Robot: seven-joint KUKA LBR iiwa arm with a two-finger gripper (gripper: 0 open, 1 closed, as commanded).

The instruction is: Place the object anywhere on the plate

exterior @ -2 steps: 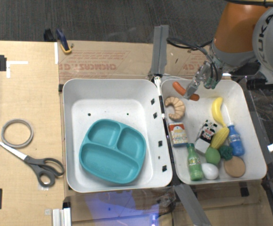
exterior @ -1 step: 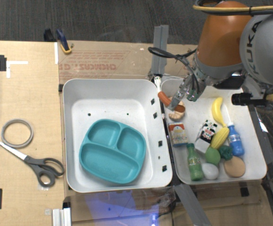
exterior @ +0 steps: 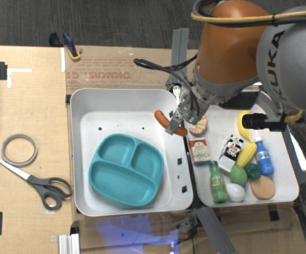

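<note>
Arm: gripper (exterior: 175, 125) hangs over the inner wall between the two bins, just past the far right corner of the left bin (exterior: 84, 142).
Tool state: fingers nearly closed around a small sausage (exterior: 165, 120); its orange-red body shows on both sides of the fingertips, so I judge it gripped, not merely touched.
Object: sausage sits raised at the left bin's right edge, apart from the plate.
Plate: teal three-part plate (exterior: 125, 169) lies in the left bin, below-left of the gripper, nothing on it.
Right bin (exterior: 290, 194): shrimp (exterior: 199, 124) beside the gripper, carton (exterior: 200, 151), green bottle (exterior: 218, 181), corn (exterior: 247, 153), other toy food.
Step in hand: carry, pick apparently done.
Next move calls for: travel down-left until the sausage is over any plate compartment, lower, then release.
Risk: the hold looks off-centre; sausage may swivel or slip in transit.
</note>
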